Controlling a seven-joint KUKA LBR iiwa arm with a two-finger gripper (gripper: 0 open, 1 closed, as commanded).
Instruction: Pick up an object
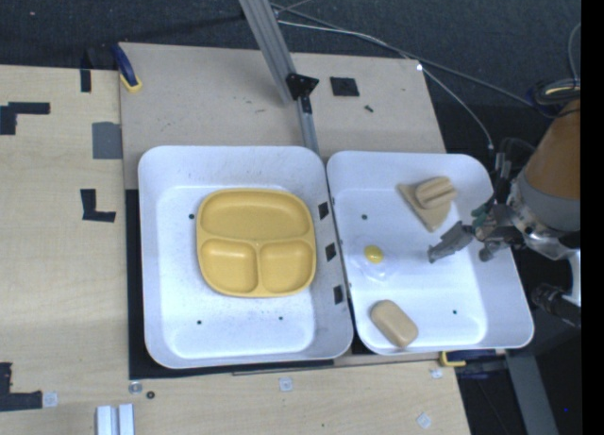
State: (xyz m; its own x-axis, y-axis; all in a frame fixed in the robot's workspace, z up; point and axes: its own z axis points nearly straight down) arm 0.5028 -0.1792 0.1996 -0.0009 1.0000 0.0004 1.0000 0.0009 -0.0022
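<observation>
Reaching in from the right edge, the grey arm (552, 174) with its orange band hangs over the right side of the right bin (472, 325). Its two-finger gripper (461, 246) sits low above the bin floor, near the right wall. One dark finger (447, 242) points left and slightly down toward the middle of the bin, and a second one shows closer to the wrist, so the jaws stand spread apart with nothing between them.

Three loose objects lie in that bin. A tan wedge-shaped block (429, 199) rests in the upper part, just above and left of the gripper, apart from the fingers. A small yellow ball (375, 255) sits left of centre, well apart from the fingertip. A tan rounded oblong piece (393, 322) lies near the front wall, tilted at a slant.

The left bin (165, 263) holds a yellow divided plate (256, 241), with one large compartment at the back and two smaller ones toward the front. A grey metal pole (267, 27) slants down from the top of the frame to the point where the two bins meet, and thin cables (444, 89) trail across the bench behind the bins.
</observation>
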